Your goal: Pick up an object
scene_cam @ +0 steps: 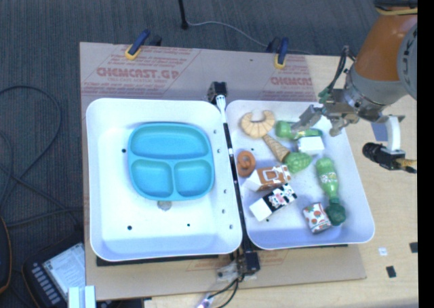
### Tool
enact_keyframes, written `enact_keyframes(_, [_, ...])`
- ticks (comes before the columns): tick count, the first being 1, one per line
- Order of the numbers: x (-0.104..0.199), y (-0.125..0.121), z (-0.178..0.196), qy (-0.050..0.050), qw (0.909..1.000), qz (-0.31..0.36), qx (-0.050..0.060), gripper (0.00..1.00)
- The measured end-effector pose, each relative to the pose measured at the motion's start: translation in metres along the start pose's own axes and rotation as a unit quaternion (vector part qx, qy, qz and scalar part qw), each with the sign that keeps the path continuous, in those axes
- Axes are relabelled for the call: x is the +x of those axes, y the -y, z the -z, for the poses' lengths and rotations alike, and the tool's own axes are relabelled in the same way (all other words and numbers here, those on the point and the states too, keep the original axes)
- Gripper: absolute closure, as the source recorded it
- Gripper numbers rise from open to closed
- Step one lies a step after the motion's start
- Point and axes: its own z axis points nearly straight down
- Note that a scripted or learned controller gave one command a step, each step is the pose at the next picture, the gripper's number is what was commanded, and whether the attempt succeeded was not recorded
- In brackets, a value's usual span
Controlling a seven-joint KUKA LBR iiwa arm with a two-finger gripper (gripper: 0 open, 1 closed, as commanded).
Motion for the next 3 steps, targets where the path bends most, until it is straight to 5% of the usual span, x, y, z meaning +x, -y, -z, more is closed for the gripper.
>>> enact_keyframes(1, [0.005, 0.051, -0.104, 0.0, 1.0, 0.0, 0.0, 0.0])
enact_keyframes(2, [0.005, 0.052, -0.095, 0.0, 1.0, -0.001, 0.0, 1.0])
enact_keyframes(3, [0.09, 0.108, 0.019, 0.0, 1.0, 0.001, -0.001, 1.0])
